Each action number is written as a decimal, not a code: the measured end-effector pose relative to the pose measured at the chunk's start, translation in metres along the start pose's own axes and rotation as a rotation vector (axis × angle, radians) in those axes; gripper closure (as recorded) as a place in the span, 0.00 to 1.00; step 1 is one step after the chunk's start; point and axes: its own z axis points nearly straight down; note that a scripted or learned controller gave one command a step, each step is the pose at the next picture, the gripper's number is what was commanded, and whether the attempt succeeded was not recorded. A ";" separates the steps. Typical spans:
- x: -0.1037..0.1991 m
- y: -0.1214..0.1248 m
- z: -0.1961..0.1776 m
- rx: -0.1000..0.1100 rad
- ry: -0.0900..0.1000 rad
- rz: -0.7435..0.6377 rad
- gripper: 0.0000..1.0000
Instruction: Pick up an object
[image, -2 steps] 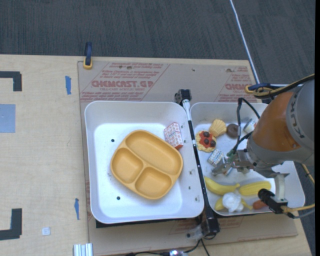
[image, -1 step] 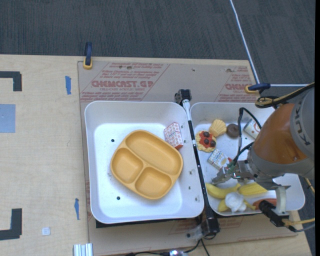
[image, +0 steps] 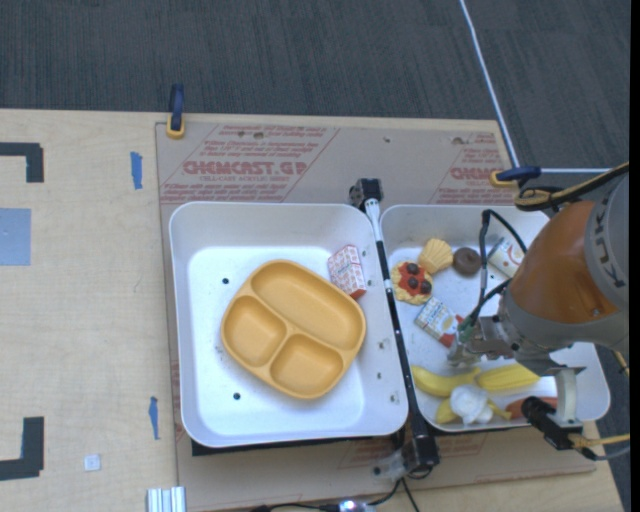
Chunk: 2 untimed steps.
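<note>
**The arm's look, from above**

You see the KUKA iiwa arm (image: 590, 290) as rounded grey casing with a broad, glossy orange band (image: 555, 270) above the wrist. Thin black cables (image: 487, 255) loop along its side. The gripper (image: 470, 345) is small, bare grey metal, and dark lettering shows on the grey shell.

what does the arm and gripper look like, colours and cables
The arm is bulky and rounded, with a broad orange band and grey casing beside it. Thin black cables loop beside it down toward the small grey metal gripper.
</note>
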 end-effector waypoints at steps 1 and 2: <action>0.046 -0.001 -0.088 0.007 0.003 -0.002 1.00; -0.019 -0.002 -0.088 0.007 0.001 0.000 1.00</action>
